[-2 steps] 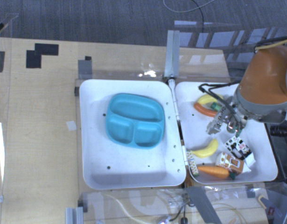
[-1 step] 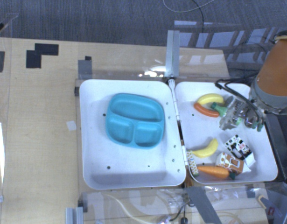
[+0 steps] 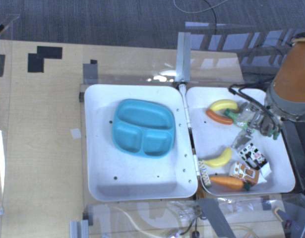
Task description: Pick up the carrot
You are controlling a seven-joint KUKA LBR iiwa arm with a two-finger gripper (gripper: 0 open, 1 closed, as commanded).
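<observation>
The carrot [image 3: 226,182] lies along the right bin's [image 3: 286,182] near wall, a small box [image 3: 244,172] touching its tip and a banana [image 3: 219,158] just beside it. We judge a descent could clip either and nudge the carrot away. Our gripper [image 3: 251,120] hangs mid-bin, well apart from it; how its jaws stand we cannot tell.

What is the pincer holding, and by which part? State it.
Nothing visible in the pincer; it hovers over the right bin, apart from the carrot.
</observation>
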